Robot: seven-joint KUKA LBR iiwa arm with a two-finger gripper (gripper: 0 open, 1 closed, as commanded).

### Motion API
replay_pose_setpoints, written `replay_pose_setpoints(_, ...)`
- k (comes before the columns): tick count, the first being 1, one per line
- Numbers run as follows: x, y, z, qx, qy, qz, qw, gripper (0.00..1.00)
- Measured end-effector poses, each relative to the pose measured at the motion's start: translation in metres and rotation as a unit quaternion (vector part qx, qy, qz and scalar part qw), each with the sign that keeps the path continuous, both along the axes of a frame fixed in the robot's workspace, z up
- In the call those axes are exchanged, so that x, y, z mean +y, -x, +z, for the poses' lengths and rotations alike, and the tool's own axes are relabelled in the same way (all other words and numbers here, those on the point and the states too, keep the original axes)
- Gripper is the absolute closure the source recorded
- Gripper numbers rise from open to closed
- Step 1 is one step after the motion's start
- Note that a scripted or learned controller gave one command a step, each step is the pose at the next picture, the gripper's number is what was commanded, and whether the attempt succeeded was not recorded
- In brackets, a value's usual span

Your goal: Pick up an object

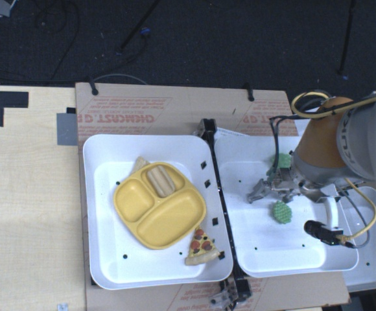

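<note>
My gripper (275,196) hangs over the middle of the right bin (259,258), its grey fingers spread open with nothing between them. A small green knobbly object (282,212) lies on the bin floor just in front of the gripper, close to it. Another green object (282,161) shows just behind the gripper, partly hidden by the wrist. In the left bin (104,238) a yellow divided plate (168,219) holds a tan hot-dog toy (161,180) in its back compartment. A pizza-slice toy (201,249) lies at that bin's front right corner.
The black divider (215,186) between the two bins runs just left of the gripper. The arm's orange band and grey body (334,144) cover the right bin's back right part. Cardboard lies under both bins.
</note>
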State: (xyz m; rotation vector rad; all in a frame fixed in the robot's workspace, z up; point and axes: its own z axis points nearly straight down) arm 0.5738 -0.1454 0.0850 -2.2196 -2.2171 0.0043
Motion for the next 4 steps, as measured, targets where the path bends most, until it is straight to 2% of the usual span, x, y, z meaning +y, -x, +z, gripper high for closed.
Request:
replay_pose_setpoints(1, -0.001, -0.001, 0.013, -0.001, 0.0, -0.002, 1.0, 1.0)
replay_pose_setpoints(2, -0.006, -0.011, 0.067, -0.004, 0.001, 0.001, 1.0, 1.0)
replay_pose_setpoints(3, -0.008, -0.011, 0.131, -0.004, 0.0011, 0.001, 1.0, 1.0)
replay_pose_setpoints(4, -0.008, -0.012, 0.17, -0.004, 0.0009, 0.001, 1.0, 1.0)
